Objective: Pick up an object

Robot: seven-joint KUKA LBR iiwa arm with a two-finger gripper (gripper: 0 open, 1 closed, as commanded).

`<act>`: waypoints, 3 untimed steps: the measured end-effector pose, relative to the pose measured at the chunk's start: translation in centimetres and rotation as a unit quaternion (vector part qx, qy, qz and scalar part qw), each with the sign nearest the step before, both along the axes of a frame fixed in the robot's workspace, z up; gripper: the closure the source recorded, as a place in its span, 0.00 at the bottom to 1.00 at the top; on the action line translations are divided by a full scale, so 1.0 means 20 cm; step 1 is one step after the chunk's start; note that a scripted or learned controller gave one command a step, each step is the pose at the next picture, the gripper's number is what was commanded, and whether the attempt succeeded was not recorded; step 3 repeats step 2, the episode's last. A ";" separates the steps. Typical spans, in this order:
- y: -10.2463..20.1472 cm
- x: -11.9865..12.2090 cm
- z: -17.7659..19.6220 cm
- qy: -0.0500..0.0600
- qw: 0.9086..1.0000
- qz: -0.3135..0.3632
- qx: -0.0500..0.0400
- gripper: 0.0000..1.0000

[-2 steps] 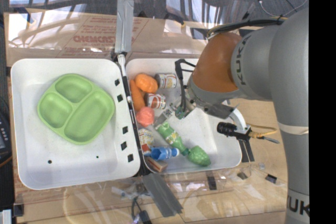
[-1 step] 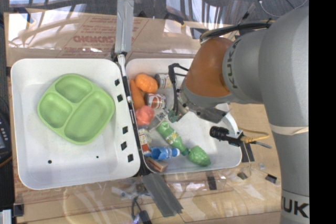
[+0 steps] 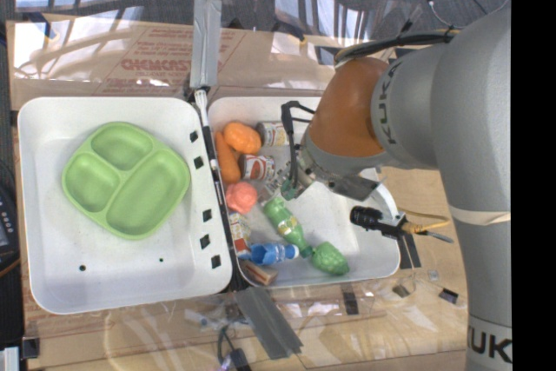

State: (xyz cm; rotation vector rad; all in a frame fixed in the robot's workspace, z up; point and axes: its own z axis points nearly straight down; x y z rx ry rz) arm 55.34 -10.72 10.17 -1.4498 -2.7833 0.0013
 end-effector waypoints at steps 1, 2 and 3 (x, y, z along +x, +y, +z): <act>0.00 0.00 0.05 0.001 1.000 0.002 0.000 1.00; 0.45 0.27 0.46 -0.002 1.000 0.030 0.000 1.00; 0.45 0.27 0.46 -0.002 1.000 0.030 0.000 1.00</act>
